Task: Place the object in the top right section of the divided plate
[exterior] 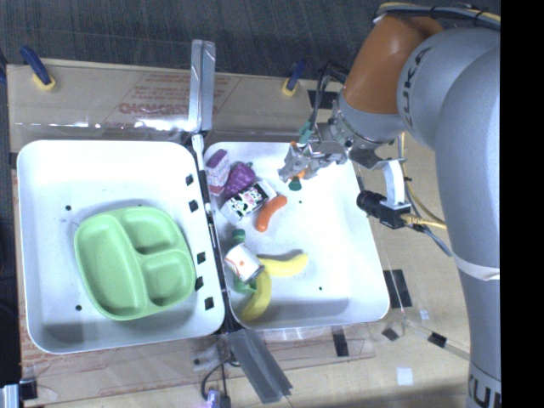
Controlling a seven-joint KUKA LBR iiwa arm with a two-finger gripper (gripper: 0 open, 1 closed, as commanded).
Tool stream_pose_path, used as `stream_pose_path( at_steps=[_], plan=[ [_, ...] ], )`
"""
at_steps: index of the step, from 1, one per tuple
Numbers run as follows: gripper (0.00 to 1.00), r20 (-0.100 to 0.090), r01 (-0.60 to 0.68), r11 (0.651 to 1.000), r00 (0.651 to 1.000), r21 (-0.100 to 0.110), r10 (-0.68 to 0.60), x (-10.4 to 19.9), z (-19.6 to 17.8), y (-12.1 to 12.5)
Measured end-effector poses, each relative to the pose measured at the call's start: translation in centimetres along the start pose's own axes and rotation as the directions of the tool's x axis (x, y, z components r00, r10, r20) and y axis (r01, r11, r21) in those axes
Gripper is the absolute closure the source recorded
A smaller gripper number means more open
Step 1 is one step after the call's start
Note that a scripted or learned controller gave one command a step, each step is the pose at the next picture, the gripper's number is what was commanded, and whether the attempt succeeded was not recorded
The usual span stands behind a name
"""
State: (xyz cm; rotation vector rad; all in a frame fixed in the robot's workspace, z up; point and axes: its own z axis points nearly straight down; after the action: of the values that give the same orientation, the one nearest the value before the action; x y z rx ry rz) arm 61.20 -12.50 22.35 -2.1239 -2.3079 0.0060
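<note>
Gripper (297, 170) sits over the upper part of the right bin (357, 253), nothing seen between its fingers; can't tell how wide they are from this angle. Green divided plate (136, 262) lies in the left bin (42, 228). Right bin's left side holds a purple grape bunch (239, 178), a black-and-white item (247, 201), an orange carrot (270, 213), a white cup (241, 263) and two bananas (276, 270) near the front.

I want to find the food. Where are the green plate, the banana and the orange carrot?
green plate (102, 253), camera view, big left section.
banana (285, 264), camera view, middle.
orange carrot (271, 212), camera view, middle.
</note>
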Motion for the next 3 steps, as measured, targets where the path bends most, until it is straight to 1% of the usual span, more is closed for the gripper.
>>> stream_pose_path(
  at_steps=[1,2,3],
  plan=[
    [1.0,0.0,-0.033,0.999,0.999,0.002,0.033,6.4,3.4,-1.4],
    [1.0,0.001,-0.107,0.994,0.994,0.002,0.107,16.3,2.0,-8.3],
    [1.0,0.002,-0.06,0.998,0.998,0.003,0.06,19.6,3.6,-12.0]
  ],
)
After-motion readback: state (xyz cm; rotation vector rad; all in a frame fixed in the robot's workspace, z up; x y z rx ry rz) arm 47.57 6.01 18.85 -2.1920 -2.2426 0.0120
